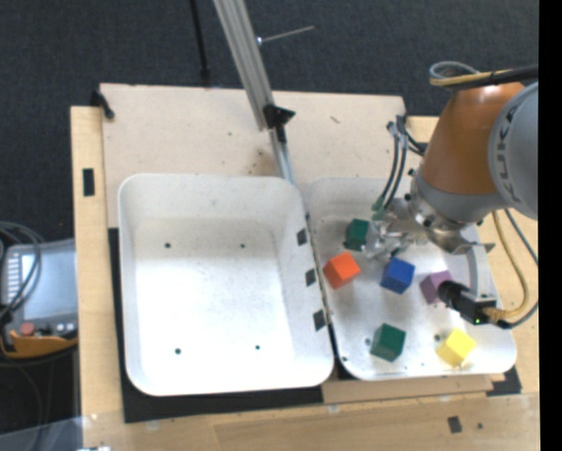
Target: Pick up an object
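hanging low over the right bin (507,350), the gripper (386,240) sits in the far-left part of that bin, just beside a dark green cube (358,232) and a little far from the orange cube (342,270) and the blue cube (398,275). the metal parts of the gripper are small and mixed with cables in this view, so i cannot tell if it is released or clenched, and no cube is seen inside it.

as i judge it, the task is only at the approach step. nothing is lifted: every cube lies on the floor of the right bin. the dark green cube at the far side is touching or almost touching the gripper, so it is probably the target, but i cannot say it is grasped. the purple cube (434,286) lies to the right of the blue one, partly under the arm (469,158). a second green cube (388,341) and a yellow cube (456,348) rest near the near edge, well apart from the gripper.

the left bin (131,205) stands beside the right one, its wall touching it in the middle.

what is left, in my opinion: to close on one cube, most likely the dark green one, and then to raise it clear of the bin floor. the orange and blue cubes are close, so a bad descent could push them aside.
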Controlling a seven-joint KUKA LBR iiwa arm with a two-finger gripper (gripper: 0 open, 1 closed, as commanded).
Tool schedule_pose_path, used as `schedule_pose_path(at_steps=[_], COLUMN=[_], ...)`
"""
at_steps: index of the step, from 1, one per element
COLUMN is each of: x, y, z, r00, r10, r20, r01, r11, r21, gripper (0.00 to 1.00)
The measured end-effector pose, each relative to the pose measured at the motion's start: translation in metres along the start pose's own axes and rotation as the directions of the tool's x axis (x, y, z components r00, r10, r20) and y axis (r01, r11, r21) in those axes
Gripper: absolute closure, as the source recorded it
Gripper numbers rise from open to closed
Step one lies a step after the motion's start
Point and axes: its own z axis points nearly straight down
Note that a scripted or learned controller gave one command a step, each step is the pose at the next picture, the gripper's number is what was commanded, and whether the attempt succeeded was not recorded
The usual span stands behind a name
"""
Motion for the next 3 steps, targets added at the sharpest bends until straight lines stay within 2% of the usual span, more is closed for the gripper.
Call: schedule_pose_path(at_steps=[2, 3], x=[0.085, 0.132], y=[-0.033, -0.052], z=[-0.005, -0.020], r00=[1.000, 1.000], r10=[-0.001, -0.003], r20=[-0.001, -0.002], r01=[0.001, 0.003], r11=[1.000, 1.000], r21=[0.001, 0.000], gripper=[1.00, 1.00])
